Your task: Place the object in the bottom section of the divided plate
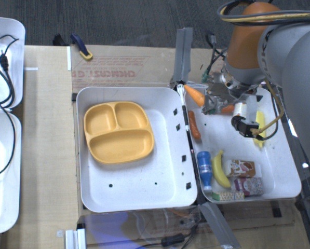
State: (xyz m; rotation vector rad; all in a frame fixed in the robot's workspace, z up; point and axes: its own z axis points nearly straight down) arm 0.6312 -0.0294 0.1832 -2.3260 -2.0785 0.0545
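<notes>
I see the gripper (213, 104) low in the right bin (284, 183), beside a carrot (195, 95); fingers' state I cannot tell. The yellow divided plate (118, 131) sits in the left bin (134, 191).

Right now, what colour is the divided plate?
Yellow-orange divided plate, clearest in the camera view.

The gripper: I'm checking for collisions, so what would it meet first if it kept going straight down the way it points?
Probably the carrot at the top left corner of the right bin: the gripper hangs right beside it. Depth is hard to judge from this slanted view, so it might meet the bin floor next to the carrot instead.
</notes>
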